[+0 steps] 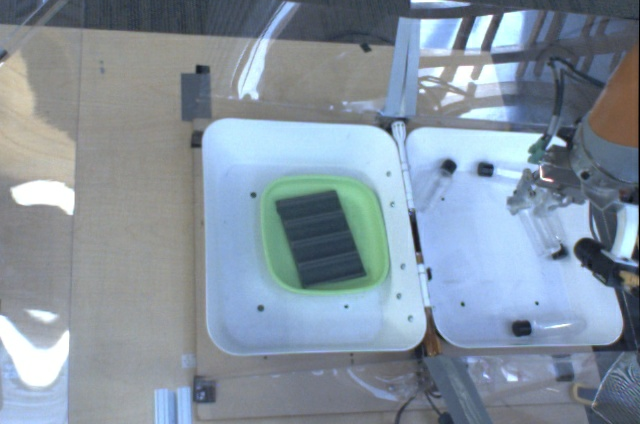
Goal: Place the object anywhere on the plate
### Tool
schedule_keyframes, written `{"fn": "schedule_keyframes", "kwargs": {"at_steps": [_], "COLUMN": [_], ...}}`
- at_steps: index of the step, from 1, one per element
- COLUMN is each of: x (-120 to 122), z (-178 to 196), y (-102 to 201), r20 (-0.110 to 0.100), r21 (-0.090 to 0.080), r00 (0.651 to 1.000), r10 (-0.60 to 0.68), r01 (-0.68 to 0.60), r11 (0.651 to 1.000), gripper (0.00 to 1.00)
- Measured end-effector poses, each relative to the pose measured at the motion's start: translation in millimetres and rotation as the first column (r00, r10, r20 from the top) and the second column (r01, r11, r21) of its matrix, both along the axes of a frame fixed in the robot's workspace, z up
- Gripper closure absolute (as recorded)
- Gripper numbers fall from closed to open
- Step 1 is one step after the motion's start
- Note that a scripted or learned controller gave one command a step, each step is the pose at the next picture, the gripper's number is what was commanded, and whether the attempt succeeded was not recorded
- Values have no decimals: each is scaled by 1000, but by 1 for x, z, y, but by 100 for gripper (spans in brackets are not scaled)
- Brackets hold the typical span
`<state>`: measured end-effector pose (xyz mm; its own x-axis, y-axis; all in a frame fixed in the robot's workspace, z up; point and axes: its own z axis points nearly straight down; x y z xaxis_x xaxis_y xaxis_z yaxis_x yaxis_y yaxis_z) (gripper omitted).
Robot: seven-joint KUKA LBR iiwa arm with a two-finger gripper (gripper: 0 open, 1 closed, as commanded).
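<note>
Camera view, looking down at a slant on the surface [120, 242]. Two shallow white bins sit side by side. In the left bin [230, 312] lies a green plate [372, 212], square with rounded corners, set a little toward the middle. On the plate rests a dark ribbed block [318, 239], lying flat and turned slightly off the plate's edges; it sits wholly within the rim.

The right bin [470, 282] carries a few small dark bits near its far wall and near its front edge; I cannot say what they are at this size.

My arm [610, 127] reaches in from the right, orange band visible at the frame's edge. My tool [540, 202] hangs over the right bin, well apart from the plate. It looks clear or glassy against the white floor, and whether it is open or closed I cannot tell. I see nothing dark held at it.

Judgement: the block, which I take to be the task's object, already lies on the plate, so the placing step appears done and the task looks complete or close to it. The tool appears to be clear of the work. The next move, if any, calls only for keeping the arm away from the left bin so the block is not disturbed.
</note>
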<state>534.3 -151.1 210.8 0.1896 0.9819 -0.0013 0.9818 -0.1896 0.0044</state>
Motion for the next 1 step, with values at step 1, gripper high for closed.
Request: {"fn": "schedule_keyframes", "kwargs": {"at_steps": [1], "x": [0], "z": [0], "y": [0], "r20": [0], "r21": [0], "r00": [1000], "r10": [0], "r01": [0], "r11": [1000], "gripper": [0]}}
